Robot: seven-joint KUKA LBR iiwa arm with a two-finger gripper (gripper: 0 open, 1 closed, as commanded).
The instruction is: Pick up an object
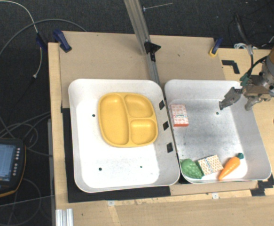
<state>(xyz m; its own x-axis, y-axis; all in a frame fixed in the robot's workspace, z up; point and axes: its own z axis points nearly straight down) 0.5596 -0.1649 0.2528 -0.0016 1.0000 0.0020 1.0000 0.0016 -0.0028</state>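
My gripper (240, 100) hangs over the upper right part of the right bin (249, 126), fingers spread open with nothing between them. A pink and white box (179, 115) lies at the bin's left side, well left of the gripper. Along the bin's front edge sit a green object (191, 168), a small patterned box (209, 165) and an orange carrot (229, 168), all far below the gripper.
The left bin (82, 140) holds a yellow divided plate (128, 118). A metal pole (137, 18) slants up from between the bins. Clamps sit at the bench's back corners. A tablet pendant (3, 166) lies on the floor at left.
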